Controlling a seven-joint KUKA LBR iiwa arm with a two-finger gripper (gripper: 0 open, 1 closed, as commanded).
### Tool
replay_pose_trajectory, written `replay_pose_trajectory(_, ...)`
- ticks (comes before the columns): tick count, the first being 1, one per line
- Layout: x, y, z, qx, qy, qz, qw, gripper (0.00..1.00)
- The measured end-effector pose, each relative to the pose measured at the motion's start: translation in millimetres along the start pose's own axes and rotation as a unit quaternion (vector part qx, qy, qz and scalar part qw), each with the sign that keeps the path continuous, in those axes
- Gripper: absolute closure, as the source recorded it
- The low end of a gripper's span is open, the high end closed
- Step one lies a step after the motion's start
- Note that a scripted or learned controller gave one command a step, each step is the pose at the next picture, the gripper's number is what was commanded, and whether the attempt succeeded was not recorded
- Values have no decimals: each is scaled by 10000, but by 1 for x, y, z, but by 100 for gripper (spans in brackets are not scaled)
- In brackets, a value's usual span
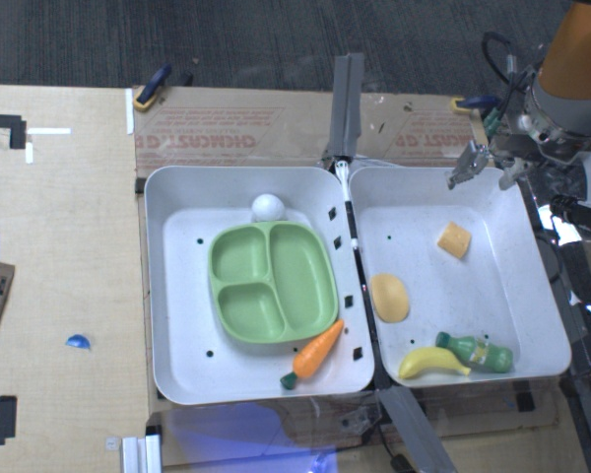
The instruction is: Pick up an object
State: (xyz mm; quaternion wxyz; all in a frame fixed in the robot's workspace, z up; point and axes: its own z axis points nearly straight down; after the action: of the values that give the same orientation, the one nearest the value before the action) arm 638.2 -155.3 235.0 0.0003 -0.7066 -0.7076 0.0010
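Note:
My gripper [490, 166] hangs open over the far right corner of the right bin [532, 264], with nothing between its fingers. Below and left of it in that bin lies a small orange block [454, 240]. A round yellow-orange piece [389, 298] rests near the bin's left wall. Along the near edge lie a yellow banana [431, 364] and a green bottle [476, 352], touching each other. In the left bin [177, 264] a green divided plate [273, 282] sits in the middle, with a white ball [268, 206] behind it and a toy carrot [315, 354] at its front right.
A dark metal post [346, 106] rises behind the seam between the bins. Cardboard [236, 126] lies behind the left bin. A wooden bench top [59, 264] stretches to the left with a small blue piece [77, 342] on it. Cables hang around the arm at the right.

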Motion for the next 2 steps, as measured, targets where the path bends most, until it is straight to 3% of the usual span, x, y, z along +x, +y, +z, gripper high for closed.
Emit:
replay_pose_trajectory(1, -35, 15, 142, -22, -7, -76, 10000, 0)
replay_pose_trajectory(2, -15, -26, 143, -10, 1, -270, 9996, 0)
